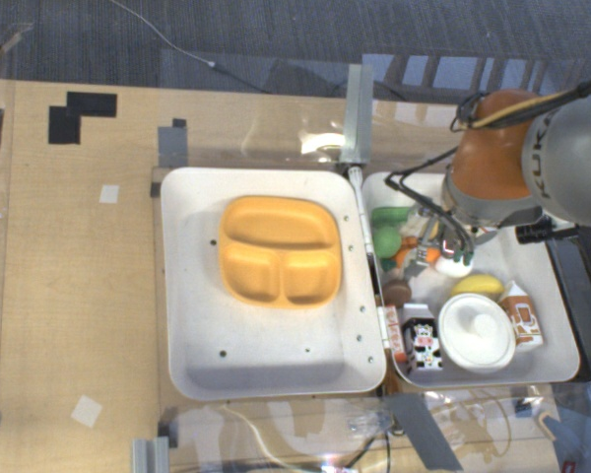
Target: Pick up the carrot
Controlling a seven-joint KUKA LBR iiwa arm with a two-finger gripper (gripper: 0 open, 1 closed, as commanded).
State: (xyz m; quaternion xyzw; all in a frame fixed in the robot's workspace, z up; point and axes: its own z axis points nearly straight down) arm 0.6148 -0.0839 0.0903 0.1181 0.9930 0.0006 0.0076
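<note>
a tan bench [69, 294] under a clear sheet holds two white bins side by side. the left bin [192, 363] has a yellow tray [279, 249] near its middle. my arm [552, 156] comes in from 3 o'clock over the right bin [561, 353], and my gripper [435, 246] sits low in its 10 o'clock corner. whether my fingers are spread or pinching, i cannot tell. the carrot [406, 257] lies just beside them at 9 o'clock, below a green thing [389, 227]. toward 5 o'clock sit a lemon [476, 286], a white bowl [477, 330] and two cartons [423, 341] [524, 320].
</note>
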